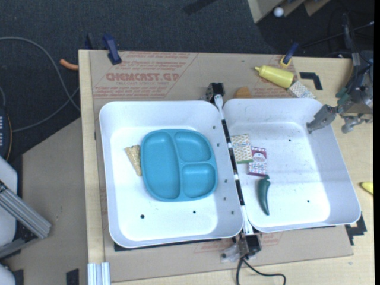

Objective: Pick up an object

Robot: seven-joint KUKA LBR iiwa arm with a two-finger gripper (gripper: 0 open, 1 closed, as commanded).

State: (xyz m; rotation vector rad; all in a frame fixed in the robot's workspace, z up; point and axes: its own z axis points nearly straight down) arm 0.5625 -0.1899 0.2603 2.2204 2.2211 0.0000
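Down at the near edge of the tabletop [148, 260], a cable and clip sit just below the seam where the two bins meet. Left bin [119, 218] holds a blue divided plate [178, 164] at its middle, with a tan cracker-like piece [133, 157] tucked against the plate's left side. Right bin [332, 177] carries its things along its left wall: a pale patterned packet [241, 148], a small red-and-white packet [257, 161] just beside it, and a dark green pepper [263, 196] nearer the front. Beyond the bins lies a yellow bottle [275, 75].

The gripper [323, 117] hangs at the right bin's far right corner, well apart from every item; whether the jaws are parted or closed I cannot tell. By my reading the pick is not yet begun. Next comes a travel leftward over the pepper or a packet, then a descent.
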